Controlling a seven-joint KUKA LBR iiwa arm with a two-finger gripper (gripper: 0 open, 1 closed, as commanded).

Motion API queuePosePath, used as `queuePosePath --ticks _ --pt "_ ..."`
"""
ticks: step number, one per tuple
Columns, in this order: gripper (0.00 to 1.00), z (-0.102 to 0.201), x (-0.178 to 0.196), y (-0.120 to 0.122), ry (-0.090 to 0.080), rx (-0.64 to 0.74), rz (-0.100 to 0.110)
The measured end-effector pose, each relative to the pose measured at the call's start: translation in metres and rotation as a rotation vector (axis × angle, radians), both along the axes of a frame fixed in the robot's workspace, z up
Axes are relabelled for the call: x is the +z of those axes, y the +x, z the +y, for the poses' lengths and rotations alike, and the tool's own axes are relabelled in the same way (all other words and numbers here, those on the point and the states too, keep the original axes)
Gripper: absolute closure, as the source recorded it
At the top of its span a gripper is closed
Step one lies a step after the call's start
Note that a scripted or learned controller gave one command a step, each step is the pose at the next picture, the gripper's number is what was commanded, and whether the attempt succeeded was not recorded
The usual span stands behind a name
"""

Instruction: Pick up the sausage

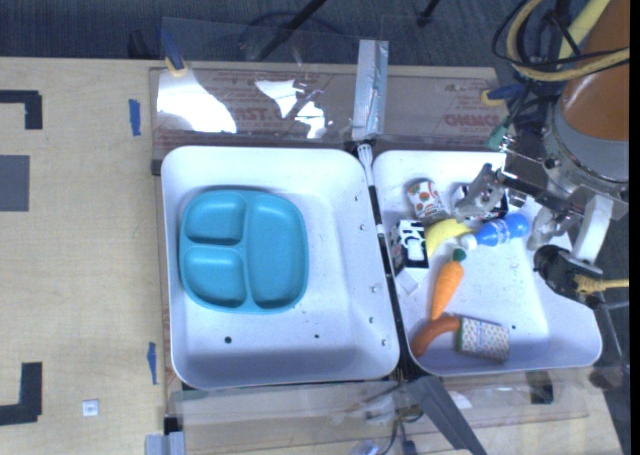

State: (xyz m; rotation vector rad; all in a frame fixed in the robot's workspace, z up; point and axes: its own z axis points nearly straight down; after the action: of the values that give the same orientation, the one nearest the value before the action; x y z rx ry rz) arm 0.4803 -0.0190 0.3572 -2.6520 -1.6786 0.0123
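The sausage [431, 335] is a short orange-brown curved piece lying near the front of the right bin [570, 333], against its left wall. Its right end touches a speckled cylinder [484, 338]. My gripper [482, 195] hangs over the back half of the right bin, well behind the sausage, just above a yellow banana [447, 233] and a blue bottle [497, 233]. I see nothing of the sausage at the gripper.
An orange carrot [447, 283] lies just behind the sausage. A small red-and-white can [425, 198] and a black-and-white box [410, 241] sit by the divider. The left bin [340, 333] holds a blue divided plate [243, 248]. Cables hang at the right.
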Motion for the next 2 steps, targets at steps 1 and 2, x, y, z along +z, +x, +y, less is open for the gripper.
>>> queuePosePath --ticks 1,2 --pt "1.00 0.001 0.008 0.002 -0.003 0.003 0.005" --pt "1.00 0.058 0.076 0.001 -0.002 -0.101 -0.004"
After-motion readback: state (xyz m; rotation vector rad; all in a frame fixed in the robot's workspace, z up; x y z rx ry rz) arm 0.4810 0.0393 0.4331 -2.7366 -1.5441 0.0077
